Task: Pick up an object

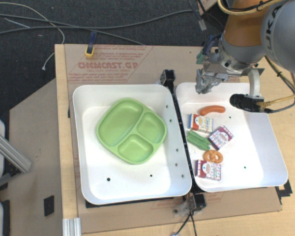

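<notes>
My gripper point(205, 85) hangs over the far left corner of the right bin point(265, 146), above and a little behind the orange sausage point(212, 110). Its fingers look close together with nothing between them. Below the sausage lie a small carton point(201, 124), a purple-and-white packet point(221, 137), a green pea pod point(198, 140), a pretzel point(213, 157) and another small carton point(208, 170). All of them rest on the bin floor, in its left half.
The left bin point(88, 171) holds a green three-compartment plate point(132, 131). A black clamp point(167, 77) sits at the far end of the divider between the bins. The right half of the right bin is bare floor. Cardboard lies under both bins.
</notes>
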Robot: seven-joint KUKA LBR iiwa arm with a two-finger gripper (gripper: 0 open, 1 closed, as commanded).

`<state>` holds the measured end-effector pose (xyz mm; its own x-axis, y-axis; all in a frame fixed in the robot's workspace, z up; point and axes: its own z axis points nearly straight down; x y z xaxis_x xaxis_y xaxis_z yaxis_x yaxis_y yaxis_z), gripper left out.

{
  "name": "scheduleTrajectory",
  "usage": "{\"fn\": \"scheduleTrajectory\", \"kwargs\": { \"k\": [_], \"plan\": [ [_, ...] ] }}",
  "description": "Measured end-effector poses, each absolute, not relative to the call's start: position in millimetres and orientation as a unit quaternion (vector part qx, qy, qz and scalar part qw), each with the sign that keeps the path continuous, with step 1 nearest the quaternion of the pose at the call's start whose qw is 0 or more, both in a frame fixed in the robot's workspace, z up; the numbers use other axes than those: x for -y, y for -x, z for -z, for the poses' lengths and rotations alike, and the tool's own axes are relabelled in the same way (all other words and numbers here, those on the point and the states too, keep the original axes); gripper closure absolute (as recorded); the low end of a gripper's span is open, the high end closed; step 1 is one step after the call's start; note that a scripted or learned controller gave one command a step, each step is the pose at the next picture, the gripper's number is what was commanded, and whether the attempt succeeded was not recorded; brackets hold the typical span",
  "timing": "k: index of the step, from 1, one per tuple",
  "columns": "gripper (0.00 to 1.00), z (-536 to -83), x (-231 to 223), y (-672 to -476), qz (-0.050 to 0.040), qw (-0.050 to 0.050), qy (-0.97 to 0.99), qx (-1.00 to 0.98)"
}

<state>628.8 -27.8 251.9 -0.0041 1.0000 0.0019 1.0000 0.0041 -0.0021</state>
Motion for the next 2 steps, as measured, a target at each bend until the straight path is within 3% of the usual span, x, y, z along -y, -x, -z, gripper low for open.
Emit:
{"fn": "scheduleTrajectory", "kwargs": {
  "k": [1, 2],
  "plan": [
    [1.00, -236, -13, -621.8, -0.0007, 0.001, 0.707, 0.708],
    [1.00, -225, -61, -603.0, -0.0010, 0.002, 0.706, 0.708]
  ]
}}
